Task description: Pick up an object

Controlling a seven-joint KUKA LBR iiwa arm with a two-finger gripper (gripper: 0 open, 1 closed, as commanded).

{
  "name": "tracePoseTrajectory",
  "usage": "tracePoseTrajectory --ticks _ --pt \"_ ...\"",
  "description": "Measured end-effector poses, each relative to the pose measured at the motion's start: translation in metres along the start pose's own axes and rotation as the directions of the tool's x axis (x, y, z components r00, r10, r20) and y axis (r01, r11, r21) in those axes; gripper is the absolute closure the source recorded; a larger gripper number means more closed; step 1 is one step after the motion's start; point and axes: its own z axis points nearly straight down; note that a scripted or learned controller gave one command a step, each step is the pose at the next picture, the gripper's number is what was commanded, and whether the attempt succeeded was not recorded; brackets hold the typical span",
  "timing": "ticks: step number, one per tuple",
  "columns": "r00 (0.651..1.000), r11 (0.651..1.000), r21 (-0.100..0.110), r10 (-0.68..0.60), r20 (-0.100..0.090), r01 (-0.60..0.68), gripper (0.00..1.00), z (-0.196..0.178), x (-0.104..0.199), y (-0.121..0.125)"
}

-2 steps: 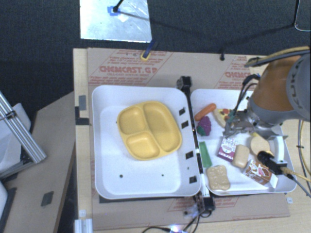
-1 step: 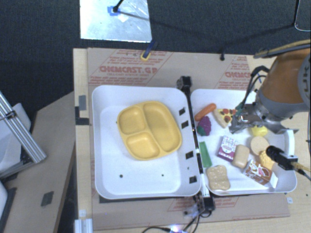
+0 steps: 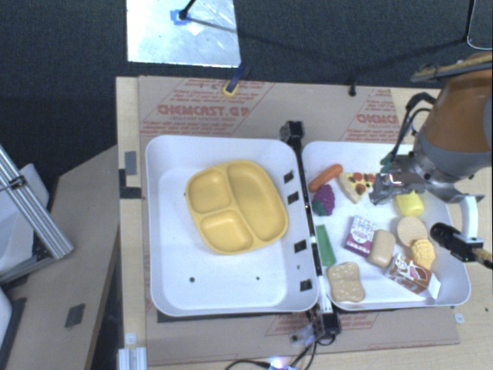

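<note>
dark carpet behind, light wooden table beneath, with a cardboard sheet printed in red lettering under two shallow white bins.

reaching in from the right: grey arm with orange band, claw low over the upper middle of the right bin. cannot tell whether open or closed, tips too dark and small to read; nothing visibly held.

just beside the claw: yellow block to its lower right, touching or nearly touching; pizza slice toy to its left. further left, orange carrot-like piece lying tilted, and purple grapes just below it near the divider.

lower in the same bin: pink-and-white packet, tan bread-like piece against its right side, round pale piece, yellow corn, printed carton near the front right corner, toast-shaped cracker at the front left, green strip along the divider.

black cylindrical fitting over the bin's right rim.

across the divider, left bin with a yellow three-compartment tray set at a slant near its middle, well apart from the claw.

far back on the carpet, shiny square plate.
</note>
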Motion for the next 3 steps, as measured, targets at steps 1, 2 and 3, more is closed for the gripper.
tracePoseTrajectory --ticks 1,2,3 --pt "1.000 1.000 0.001 -0.004 -0.002 0.005 1.00 -0.011 0.045 0.026" --pt "1.000 1.000 0.001 -0.006 -0.003 0.006 1.00 -0.012 0.095 0.053" --pt "1.000 1.000 0.002 -0.004 -0.003 0.004 1.00 -0.014 0.136 0.075"
